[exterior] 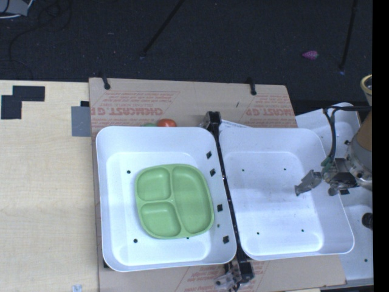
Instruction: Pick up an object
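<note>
Pale green divided plate (174, 201), rounded corners, three compartments: two smaller on the left, one long on the right. Lying flat on the floor of the left bin (115, 157), roughly centred, slightly turned. Matte plastic look, no contents visible. Gripper (321, 183) low over the right edge of the right bin (273, 236), well apart from the plate, nothing between the fingers. One grey finger (306, 184) angled down toward the bin floor; spread of the fingers impossible to tell. Small red-orange item (166, 123) behind the left bin's far rim, on cardboard (188, 105) over the tabletop (42, 187).
</note>
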`<state>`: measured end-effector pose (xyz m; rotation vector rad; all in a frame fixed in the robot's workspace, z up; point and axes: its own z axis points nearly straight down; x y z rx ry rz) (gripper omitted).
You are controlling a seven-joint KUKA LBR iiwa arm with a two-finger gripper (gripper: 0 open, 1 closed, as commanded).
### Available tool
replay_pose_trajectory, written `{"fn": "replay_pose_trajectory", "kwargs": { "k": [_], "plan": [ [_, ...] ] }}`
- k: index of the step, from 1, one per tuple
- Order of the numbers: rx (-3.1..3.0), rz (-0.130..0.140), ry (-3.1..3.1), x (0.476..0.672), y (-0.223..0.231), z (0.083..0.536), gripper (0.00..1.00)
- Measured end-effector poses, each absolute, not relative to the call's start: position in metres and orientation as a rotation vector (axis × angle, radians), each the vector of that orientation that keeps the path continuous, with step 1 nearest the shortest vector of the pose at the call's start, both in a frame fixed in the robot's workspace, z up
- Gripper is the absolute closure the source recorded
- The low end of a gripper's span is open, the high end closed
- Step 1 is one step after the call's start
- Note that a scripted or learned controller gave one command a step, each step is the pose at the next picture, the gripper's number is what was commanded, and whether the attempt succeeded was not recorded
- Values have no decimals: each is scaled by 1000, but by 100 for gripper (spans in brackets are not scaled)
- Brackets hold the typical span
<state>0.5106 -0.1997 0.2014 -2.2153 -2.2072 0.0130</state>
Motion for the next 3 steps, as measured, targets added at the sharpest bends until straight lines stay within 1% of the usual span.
{"fn": "replay_pose_trajectory", "kwargs": {
  "k": [1, 2, 3],
  "plan": [
    [-2219, 2, -2219, 514, -199, 209, 0],
    [-2216, 5, -2216, 507, -195, 147, 0],
    [-2216, 5, -2216, 506, -194, 93, 0]
  ]
}}
